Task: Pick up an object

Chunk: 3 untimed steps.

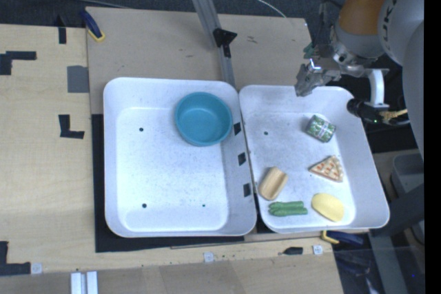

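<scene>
From the camera above the bench, we see 2 shallow white bins side by side on a tan bench [41, 148]. No writing can be read: the small green can [320, 128] carries a green-and-white patterned label, but its print is too small for us to make out.

The gripper [306, 81] hangs over the far rim of the right bin [365, 169], near its far left corner, at the end of the grey arm [406, 17] with its orange band. We cannot tell how far it is open, and we see nothing held in it. It stands apart from every item in the bin; the can lies nearest, just toward us and to the right.

The right bin holds 5 things. The can sits tilted in the far half. Toward us from it lies a pizza slice [326, 169]. A bread roll [273, 182] rests near the bin's left wall, a green bean pod [287, 208] lies just in front of it, and a yellow lemon [328, 206] sits beside the pod near the front rim. The far left part of this bin's floor is bare.

The left bin [165, 203] holds 1 blue bowl [203, 118], upright, at its far right corner against the rim. The rest of its floor is open white. A metal pole [204, 3] slants up from between the bins.
</scene>
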Available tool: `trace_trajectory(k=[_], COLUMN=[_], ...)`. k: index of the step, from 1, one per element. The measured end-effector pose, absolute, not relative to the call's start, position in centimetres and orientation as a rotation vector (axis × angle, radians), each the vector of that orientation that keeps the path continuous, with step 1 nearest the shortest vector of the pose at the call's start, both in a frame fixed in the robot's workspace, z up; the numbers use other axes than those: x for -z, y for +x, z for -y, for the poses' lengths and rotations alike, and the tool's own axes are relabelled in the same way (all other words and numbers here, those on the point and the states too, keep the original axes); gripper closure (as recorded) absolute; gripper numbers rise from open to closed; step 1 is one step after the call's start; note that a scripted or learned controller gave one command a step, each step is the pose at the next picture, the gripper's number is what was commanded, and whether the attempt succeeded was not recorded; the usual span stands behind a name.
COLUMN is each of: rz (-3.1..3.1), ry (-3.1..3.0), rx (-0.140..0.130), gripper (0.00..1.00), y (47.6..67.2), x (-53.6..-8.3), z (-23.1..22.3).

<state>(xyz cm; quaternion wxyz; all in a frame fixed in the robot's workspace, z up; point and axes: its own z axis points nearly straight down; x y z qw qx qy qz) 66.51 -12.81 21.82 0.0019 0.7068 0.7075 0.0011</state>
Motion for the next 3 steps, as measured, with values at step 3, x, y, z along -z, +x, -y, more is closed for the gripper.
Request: trace_trajectory(k=[3], rz=[-2.229], ry=[2.216], rx=[0.001], gripper=[1.0], y=[67.1], x=[-20.2], z=[2.5])
